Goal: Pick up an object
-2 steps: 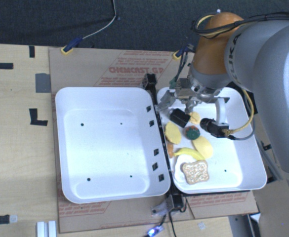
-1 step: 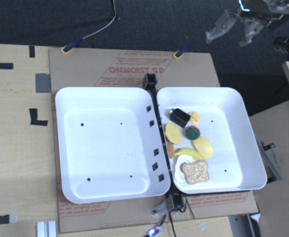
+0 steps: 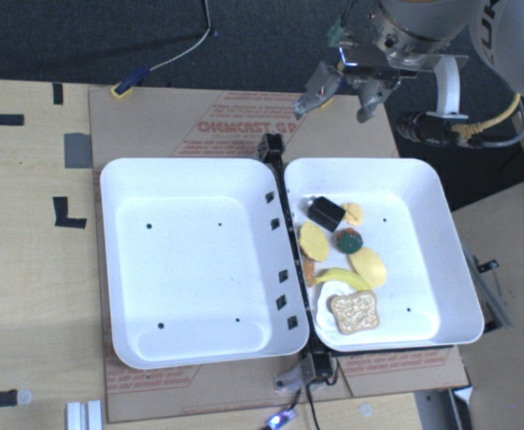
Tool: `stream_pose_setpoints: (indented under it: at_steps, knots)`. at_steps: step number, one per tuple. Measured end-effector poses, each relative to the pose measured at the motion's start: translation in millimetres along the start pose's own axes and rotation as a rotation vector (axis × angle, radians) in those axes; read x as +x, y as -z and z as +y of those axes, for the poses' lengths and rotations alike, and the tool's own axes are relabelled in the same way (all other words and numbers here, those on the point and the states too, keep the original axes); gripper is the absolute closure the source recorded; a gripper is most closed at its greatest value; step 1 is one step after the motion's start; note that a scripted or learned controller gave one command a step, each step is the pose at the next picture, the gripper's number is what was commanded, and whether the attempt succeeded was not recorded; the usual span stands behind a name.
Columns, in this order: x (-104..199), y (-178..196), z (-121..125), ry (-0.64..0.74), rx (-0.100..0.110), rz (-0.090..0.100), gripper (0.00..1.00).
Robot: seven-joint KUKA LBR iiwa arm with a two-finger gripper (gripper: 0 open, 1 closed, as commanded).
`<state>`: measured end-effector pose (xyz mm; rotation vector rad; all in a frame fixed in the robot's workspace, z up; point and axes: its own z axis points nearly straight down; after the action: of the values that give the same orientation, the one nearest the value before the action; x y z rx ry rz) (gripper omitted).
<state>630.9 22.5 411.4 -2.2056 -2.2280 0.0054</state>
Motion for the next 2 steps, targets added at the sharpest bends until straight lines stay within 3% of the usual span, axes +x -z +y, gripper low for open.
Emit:
stream_pose_setpoints:
  at_steps: [1, 2]
  knots:
    - [101, -120, -10, 0.0, 0.005, -0.002, 0.0]
    - [96, -103, -8, -0.005, -0.004, -0.002, 1.0]
